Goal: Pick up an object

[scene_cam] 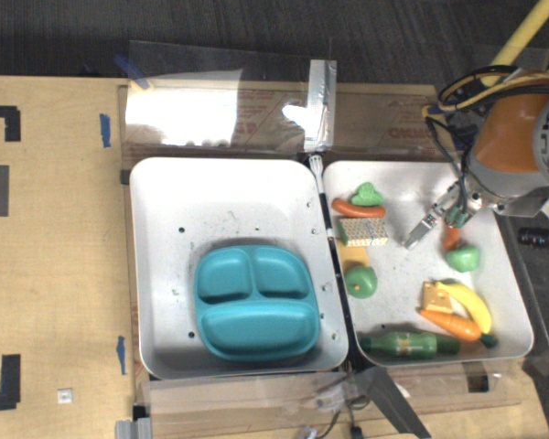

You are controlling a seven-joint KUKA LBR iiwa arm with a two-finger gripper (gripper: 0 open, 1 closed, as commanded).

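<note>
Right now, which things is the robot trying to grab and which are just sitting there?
For the job: gripper; toy food in the right bin: banana, carrot, green apple, green bottle.

Just lying about: teal divided tray in the left bin.

One camera hangs fixed above the bench (46, 245), looking down at a slant from fairly high; both white bins (156, 190) sit mid-frame, and the arm (517, 140) enters from three o'clock.
</note>
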